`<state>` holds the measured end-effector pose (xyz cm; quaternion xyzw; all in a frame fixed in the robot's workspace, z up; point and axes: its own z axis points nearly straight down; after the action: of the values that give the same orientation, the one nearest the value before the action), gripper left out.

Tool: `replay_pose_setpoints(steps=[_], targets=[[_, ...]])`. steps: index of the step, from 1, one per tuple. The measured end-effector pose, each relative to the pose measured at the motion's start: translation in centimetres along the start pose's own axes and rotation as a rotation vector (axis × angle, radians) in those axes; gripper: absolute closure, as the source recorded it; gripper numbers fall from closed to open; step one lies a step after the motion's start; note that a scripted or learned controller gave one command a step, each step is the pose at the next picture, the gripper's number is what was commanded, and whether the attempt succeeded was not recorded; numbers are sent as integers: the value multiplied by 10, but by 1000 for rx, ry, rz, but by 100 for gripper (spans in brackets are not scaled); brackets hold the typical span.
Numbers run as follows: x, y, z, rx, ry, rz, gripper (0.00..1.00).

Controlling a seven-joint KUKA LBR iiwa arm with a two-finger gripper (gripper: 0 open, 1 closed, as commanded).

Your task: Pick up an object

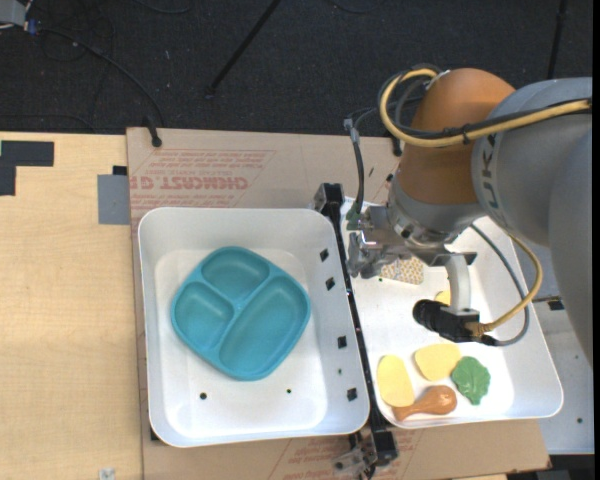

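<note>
Two white bins sit side by side on the bench. The arm (500, 158) covers much of the right bin (540, 388); its gripper (380, 253) sits low at that bin's far left corner, jaw state not discernible. The left bin (160, 258) carries a teal divided plate (241, 311). Along the right bin's near edge lie a yellow piece (395, 378), a second yellow piece (437, 360), a green piece (471, 379) and an orange-brown pear-shaped object (427, 403), all well clear of the gripper. A speckled object (408, 269) lies just beside the gripper, partly hidden.
</note>
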<state>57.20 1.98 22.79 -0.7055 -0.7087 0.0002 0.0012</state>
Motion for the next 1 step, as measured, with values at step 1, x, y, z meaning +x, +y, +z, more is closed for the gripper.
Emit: replay_pose_setpoints(steps=[1], targets=[[42, 16, 8, 1, -1, 1, 100]])
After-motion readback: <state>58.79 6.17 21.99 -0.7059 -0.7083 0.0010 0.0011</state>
